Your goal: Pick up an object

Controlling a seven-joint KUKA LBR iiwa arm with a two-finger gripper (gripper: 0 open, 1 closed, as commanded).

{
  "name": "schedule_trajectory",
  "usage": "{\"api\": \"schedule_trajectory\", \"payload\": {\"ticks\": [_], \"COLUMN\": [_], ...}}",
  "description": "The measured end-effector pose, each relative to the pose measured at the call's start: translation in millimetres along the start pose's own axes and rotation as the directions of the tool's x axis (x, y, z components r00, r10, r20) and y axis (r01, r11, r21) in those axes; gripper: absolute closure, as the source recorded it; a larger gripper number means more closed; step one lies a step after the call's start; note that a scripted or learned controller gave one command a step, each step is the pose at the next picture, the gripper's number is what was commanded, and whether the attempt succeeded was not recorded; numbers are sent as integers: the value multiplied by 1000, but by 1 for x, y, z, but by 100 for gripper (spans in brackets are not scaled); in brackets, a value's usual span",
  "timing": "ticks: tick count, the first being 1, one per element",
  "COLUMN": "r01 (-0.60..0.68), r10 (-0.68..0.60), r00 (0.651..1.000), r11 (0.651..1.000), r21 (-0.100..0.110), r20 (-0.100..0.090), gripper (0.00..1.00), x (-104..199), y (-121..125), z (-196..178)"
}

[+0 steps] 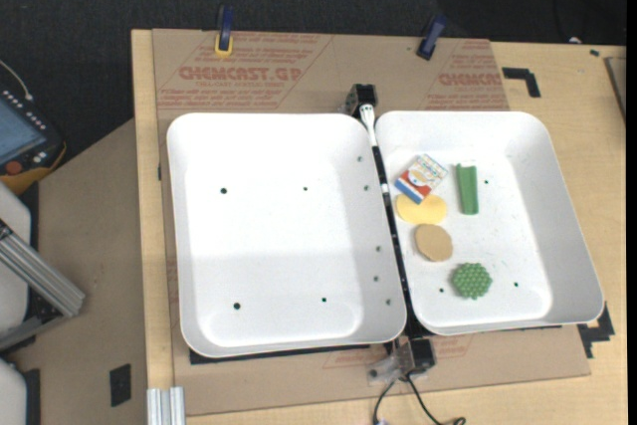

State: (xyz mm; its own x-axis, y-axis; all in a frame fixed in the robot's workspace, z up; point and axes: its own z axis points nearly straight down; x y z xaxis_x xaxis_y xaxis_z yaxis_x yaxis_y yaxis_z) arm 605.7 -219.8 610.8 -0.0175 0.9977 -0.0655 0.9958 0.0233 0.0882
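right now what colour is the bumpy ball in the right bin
Green, clearest in the camera view: the bumpy ball near the right bin's front.

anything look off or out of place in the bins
Nothing stands out. The small card, green block, yellow piece, tan disc and green ball lie loosely grouped in the right bin.

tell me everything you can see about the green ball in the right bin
The green ball is a small round thing with a bumpy, knobbly surface, mid green all over; it looks like rubber or soft plastic. It sits on the floor of the right bin, towards the near edge, on its own. The tan disc lies just up and left of it, with a narrow gap between them. Nothing touches the ball.
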Motion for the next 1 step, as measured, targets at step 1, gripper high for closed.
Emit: {"api": "schedule_trajectory", "payload": {"ticks": [1], "r01": [1], "r10": [-1], "r00": [1000], "r11": [1000], "r21": [-6], "r20": [4], "gripper": [100], "x": [0], "y": [2], "z": [-11]}}
